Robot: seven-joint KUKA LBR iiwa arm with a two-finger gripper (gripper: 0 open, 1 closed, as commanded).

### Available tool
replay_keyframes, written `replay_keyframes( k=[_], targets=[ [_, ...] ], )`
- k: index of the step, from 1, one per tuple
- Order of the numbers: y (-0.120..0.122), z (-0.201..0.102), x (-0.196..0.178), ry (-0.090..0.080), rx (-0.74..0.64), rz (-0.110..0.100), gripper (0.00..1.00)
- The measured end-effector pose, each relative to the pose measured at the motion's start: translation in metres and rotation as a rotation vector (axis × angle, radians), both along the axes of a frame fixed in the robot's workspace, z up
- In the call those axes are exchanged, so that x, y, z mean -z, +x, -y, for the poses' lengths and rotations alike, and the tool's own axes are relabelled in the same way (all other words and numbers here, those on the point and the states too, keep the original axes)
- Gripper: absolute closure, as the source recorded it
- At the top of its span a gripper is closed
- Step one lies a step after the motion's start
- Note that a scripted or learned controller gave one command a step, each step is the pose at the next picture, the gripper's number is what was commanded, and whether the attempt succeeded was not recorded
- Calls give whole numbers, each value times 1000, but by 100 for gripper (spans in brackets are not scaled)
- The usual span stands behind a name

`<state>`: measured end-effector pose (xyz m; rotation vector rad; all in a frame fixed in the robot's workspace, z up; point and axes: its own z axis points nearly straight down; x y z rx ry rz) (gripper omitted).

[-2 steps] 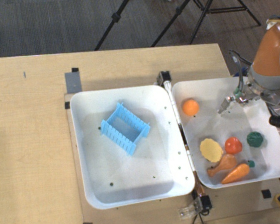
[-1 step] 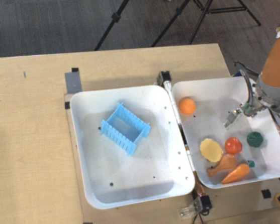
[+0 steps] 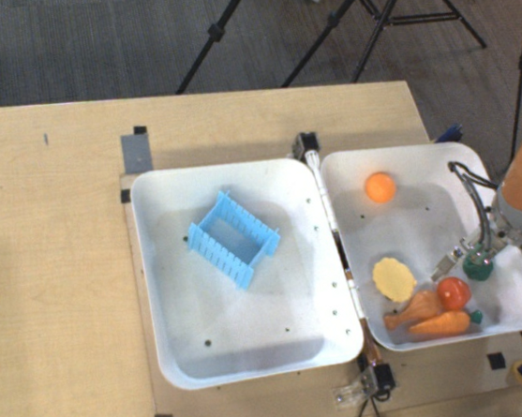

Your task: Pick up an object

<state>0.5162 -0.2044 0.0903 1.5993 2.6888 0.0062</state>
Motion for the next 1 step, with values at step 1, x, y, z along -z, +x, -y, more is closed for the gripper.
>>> replay_keyframes(
  k=[1],
  targets=[
    [4, 0, -13, -1, 1, 11, 100]
  ],
)
